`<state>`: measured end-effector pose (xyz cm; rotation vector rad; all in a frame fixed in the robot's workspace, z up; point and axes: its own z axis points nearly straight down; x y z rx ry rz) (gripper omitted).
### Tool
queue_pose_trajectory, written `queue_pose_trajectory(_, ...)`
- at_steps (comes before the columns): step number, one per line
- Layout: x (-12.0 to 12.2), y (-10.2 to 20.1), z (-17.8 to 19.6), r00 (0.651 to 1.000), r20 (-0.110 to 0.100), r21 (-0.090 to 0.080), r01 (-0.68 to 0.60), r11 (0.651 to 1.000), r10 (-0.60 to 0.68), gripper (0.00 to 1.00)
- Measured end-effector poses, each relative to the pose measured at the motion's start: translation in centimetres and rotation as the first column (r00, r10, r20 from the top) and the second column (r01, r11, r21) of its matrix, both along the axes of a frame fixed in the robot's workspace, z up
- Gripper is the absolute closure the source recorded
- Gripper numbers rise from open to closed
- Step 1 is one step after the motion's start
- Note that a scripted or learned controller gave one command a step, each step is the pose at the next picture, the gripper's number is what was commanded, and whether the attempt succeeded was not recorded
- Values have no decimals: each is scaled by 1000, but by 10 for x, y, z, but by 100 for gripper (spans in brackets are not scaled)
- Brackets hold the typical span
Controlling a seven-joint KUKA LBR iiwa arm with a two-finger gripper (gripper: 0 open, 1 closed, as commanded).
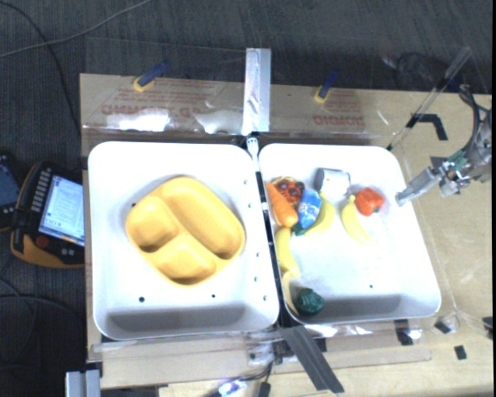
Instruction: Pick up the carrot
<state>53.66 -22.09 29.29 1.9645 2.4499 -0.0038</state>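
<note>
- Bench [190, 98] sits on dark carpet; two white bins side by side; left bin [107, 288] holds a yellow divided tray [184, 228]
- carrot [280, 204] lies in the right bin [397, 279], upper left corner, against the centre wall; touching a blue packet [309, 205]; banana [355, 222] and a red item [369, 200] further right
- gripper [403, 195] is at the right bin's right rim, well apart from the carrot; I see nothing held; can't tell how far it's open
</note>
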Motion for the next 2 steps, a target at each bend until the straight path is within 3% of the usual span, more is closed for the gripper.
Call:
queue_pose_trajectory(1,-1,-2,92,1000,0,1,3,1000,-3,0)
queue_pose_trajectory(2,-34,-2,-31,999,-2,2,45,999,-45,0)
